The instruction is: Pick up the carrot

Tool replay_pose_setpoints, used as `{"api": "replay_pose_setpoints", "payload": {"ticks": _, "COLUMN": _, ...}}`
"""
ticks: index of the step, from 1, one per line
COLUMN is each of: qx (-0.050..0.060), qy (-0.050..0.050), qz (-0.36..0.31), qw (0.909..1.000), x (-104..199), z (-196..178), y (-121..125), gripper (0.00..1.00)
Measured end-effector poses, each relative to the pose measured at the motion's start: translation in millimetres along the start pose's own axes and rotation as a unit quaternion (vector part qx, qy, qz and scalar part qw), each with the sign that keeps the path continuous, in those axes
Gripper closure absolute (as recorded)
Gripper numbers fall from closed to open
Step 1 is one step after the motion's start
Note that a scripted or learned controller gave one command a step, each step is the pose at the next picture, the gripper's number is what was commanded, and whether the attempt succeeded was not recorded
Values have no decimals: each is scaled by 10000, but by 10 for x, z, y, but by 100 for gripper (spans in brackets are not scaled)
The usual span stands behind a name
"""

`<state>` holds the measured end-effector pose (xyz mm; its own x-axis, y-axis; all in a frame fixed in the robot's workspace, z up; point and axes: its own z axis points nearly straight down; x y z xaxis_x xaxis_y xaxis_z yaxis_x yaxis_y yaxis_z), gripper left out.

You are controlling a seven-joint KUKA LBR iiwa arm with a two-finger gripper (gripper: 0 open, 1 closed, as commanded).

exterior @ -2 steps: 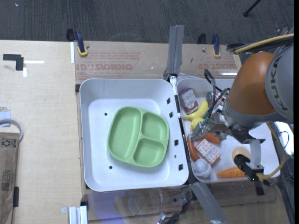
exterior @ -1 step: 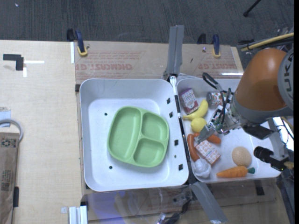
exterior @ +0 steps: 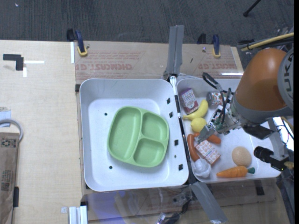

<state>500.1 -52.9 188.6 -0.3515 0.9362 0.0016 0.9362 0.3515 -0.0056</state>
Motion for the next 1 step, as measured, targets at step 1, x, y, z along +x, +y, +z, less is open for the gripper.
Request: {"api": "replay_pose_setpoints", "payload": {"ticks": 1, "qx": 7, "qy": 3, "qz": -983, "qw": 9952, "x": 354, "z": 5, "y": 157, "gripper": 0}}
